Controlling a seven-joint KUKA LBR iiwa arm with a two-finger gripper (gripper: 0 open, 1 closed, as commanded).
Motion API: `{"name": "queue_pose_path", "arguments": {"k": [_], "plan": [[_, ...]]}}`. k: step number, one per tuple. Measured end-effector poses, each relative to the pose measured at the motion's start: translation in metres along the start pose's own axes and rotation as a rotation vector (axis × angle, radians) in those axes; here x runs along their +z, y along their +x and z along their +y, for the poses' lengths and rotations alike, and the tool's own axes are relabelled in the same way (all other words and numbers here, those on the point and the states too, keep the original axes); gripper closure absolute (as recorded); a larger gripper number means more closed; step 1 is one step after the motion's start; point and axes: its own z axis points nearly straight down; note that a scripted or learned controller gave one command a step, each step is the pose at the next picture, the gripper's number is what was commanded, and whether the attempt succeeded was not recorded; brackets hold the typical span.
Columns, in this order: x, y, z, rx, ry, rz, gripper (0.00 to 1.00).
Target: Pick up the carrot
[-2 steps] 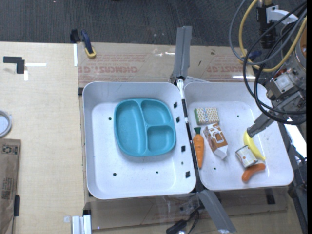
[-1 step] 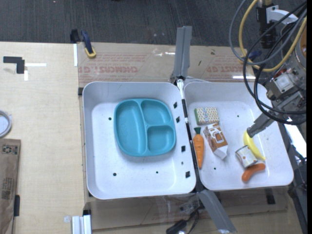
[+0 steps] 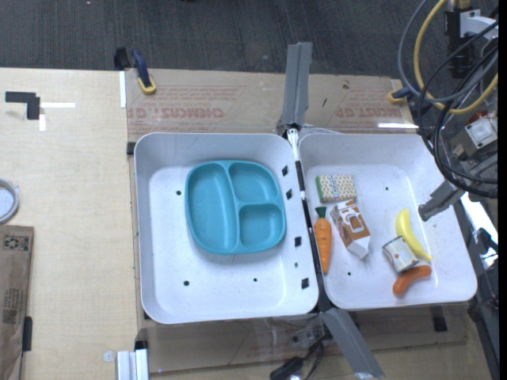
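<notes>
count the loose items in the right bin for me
6. A carrot by the left wall, a green patterned packet above, a small carton beside the carrot, a banana, a can beneath it, a sausage at the bottom.

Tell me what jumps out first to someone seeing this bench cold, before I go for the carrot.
The teal divided plate dominates, sitting alone in the left bin. The right bin holds a cluster of toy food: the orange carrot lies lengthwise against its left wall, with a yellow banana and a sausage toward its right side. Tangled cables crowd the upper right.
</notes>
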Motion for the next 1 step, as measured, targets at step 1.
{"name": "queue_pose_path", "arguments": {"k": [1], "plan": [[0.0265,-0.0313,-0.0084,-0.218,-0.002,-0.001,0.0]]}}
